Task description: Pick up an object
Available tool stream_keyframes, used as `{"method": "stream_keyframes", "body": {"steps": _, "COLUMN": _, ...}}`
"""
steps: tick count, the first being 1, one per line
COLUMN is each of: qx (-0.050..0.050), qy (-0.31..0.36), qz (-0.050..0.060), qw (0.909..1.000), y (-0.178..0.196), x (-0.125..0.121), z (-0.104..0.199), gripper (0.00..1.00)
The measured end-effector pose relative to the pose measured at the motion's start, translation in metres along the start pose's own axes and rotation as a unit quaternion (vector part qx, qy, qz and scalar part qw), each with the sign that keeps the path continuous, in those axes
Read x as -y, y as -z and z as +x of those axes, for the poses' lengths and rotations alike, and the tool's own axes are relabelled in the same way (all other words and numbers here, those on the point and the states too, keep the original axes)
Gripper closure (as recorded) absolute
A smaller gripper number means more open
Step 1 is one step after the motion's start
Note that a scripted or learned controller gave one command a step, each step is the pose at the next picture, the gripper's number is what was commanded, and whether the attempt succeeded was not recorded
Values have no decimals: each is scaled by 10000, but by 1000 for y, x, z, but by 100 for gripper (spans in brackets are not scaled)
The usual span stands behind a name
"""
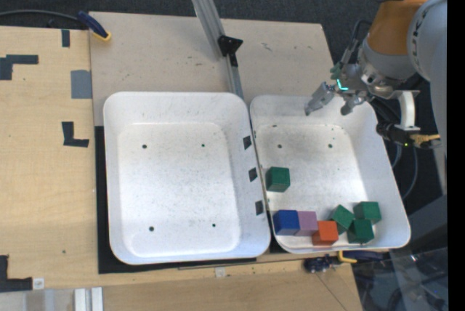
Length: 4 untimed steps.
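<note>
My gripper [333,103] hangs over the far rim of the right bin [378,150], open, with nothing between its two grey fingers. A lone green cube [278,178] lies near that bin's left wall, well below and left of the gripper. Along the near edge lie a blue cube [286,221], a lilac cube [308,221], an orange cube [326,232] and three more green cubes [356,219] bunched at the near right corner.
The left bin [116,157] sits beside the right one, their walls touching. A slanted metal pole [207,4] with a black clamp runs down to the gap between the bins. Cables hang at the right of the arm.
</note>
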<state>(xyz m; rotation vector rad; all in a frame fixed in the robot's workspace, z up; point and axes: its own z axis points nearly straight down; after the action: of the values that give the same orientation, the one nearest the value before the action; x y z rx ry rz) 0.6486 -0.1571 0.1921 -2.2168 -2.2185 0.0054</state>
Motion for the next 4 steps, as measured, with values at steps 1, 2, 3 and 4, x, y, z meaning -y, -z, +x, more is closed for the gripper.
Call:
{"method": "stream_keyframes", "body": {"steps": 1, "qx": 14, "qy": 5, "qz": -23, "qw": 10000, "y": 3, "x": -1, "z": 0, "gripper": 0}}
{"method": "stream_keyframes", "body": {"steps": 2, "qx": 9, "qy": 0, "qz": 4, "qw": 10000, "y": -50, "x": 9, "z": -5, "gripper": 0}}
{"method": "stream_keyframes", "body": {"steps": 3, "qx": 8, "qy": 3, "qz": 5, "qw": 10000, "y": -104, "x": 11, "z": -4, "gripper": 0}}
{"method": "stream_keyframes", "body": {"steps": 4, "qx": 8, "qy": 12, "qz": -21, "qw": 10000, "y": -91, "x": 9, "z": -3, "gripper": 100}}
